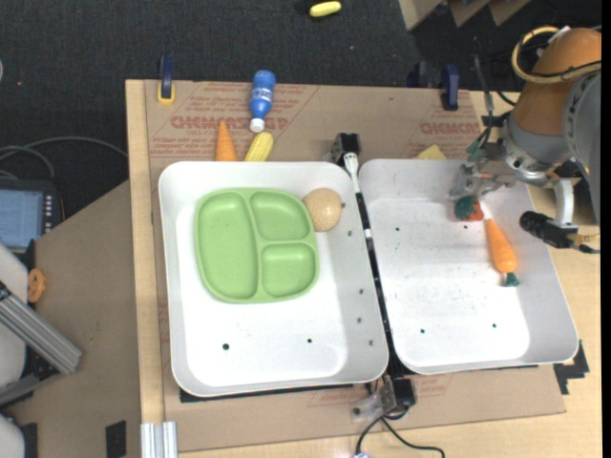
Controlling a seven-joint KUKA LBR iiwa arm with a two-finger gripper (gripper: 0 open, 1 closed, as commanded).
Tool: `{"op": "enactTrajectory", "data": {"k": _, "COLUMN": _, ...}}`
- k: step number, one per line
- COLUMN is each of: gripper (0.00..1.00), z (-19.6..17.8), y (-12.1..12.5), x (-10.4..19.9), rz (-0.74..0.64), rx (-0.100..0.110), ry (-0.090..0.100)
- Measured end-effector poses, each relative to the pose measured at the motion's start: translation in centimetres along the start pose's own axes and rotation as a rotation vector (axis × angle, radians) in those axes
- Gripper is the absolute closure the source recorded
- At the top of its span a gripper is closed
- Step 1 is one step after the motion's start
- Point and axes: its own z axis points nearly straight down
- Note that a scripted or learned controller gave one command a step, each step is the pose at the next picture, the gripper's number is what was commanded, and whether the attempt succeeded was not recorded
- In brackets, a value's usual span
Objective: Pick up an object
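An orange toy carrot with a green tip lies in the right bin, towards its right side. A tan round object rests in the left bin against the upper right corner of a green divided plate. My gripper reaches down over the upper right part of the right bin, just up and left of the carrot. A small red and teal bit shows right at its tip; I cannot tell what it is or whether it is held.
On the bench behind the left bin lie a blue and white bottle, an orange carrot-like piece and a yellow piece. Blue clamps stand at the back edge. A black fitting sits between the bins.
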Motion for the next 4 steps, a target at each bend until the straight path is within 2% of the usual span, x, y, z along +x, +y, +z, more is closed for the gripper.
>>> {"op": "enactTrajectory", "data": {"k": 1, "gripper": 0.0, "z": 0.1, "y": 0.0, "x": 0.0, "rz": 0.0, "rx": 0.001, "ry": 0.0}}
{"op": "enactTrajectory", "data": {"k": 2, "gripper": 0.0, "z": 1.2, "y": -5.4, "x": 0.3, "rz": 0.005, "rx": 0.012, "ry": 0.005}}
{"op": "enactTrajectory", "data": {"k": 3, "gripper": 1.0, "z": 0.1, "y": -5.1, "x": 0.3, "rz": 0.004, "rx": 0.004, "ry": 0.002}}
{"op": "enactTrajectory", "data": {"k": 4, "gripper": 1.0, "z": -3.5, "y": -9.4, "x": 2.1, "rz": 0.004, "rx": 0.009, "ry": 0.004}}
